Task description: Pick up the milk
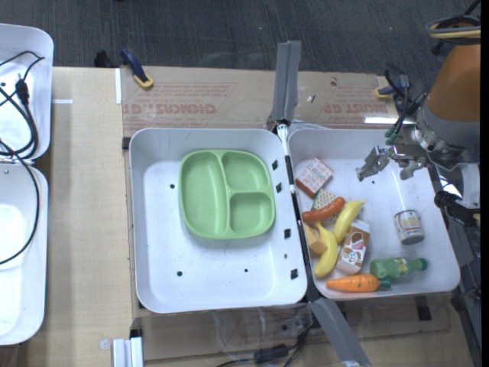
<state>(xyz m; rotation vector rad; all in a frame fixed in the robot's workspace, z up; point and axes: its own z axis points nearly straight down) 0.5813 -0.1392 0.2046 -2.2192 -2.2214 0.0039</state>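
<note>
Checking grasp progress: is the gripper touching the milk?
Apart. The camera view shows the gripper over bare bin floor, well clear of the milk.

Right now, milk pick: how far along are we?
Done: nothing visible. The milk carton lies in the right bin among the bananas, just above the carrot. In hand: the gripper hangs over the bin's upper part, well away from the carton, with nothing between its fingers. Left: move over the carton, descend, grasp and lift.
</note>
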